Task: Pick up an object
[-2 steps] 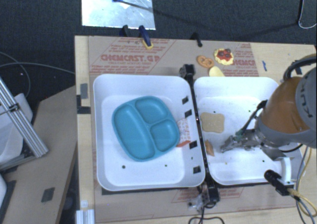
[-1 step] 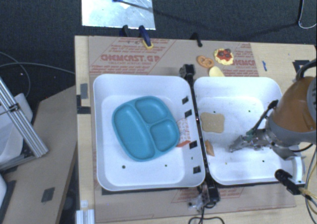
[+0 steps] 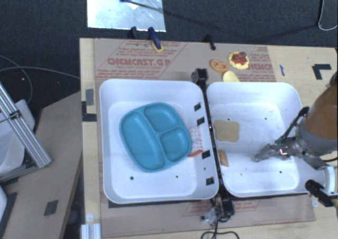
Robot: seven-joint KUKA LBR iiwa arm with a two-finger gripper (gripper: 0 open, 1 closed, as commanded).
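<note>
Down in the right-hand bin [image 3: 285,95], seen from the fixed camera above the bench, I have the gripper [image 3: 262,154] low over the white floor, reaching in from the right edge, with its tip pointing left toward the divider between the two bins. I cannot tell how the jaws stand; the tip is dark and too small to read, and I see nothing caught in it. The nearest thing I could take is the flat tan square [image 3: 227,130], which lies up and to the left of the tip, near but apart from it, with bare bin floor between them. Its edges run roughly square to the bin walls, so I judge it offers no real long axis to line up on, and being flat it will likely be hard to get under. A small orange piece [image 3: 223,158] sits farther left, close against the divider, about level with the tip, its length running along the divider. The blue divided plate [image 3: 154,135] is in the left bin [image 3: 113,95], well apart, so I would aim up-left for the square first.
</note>
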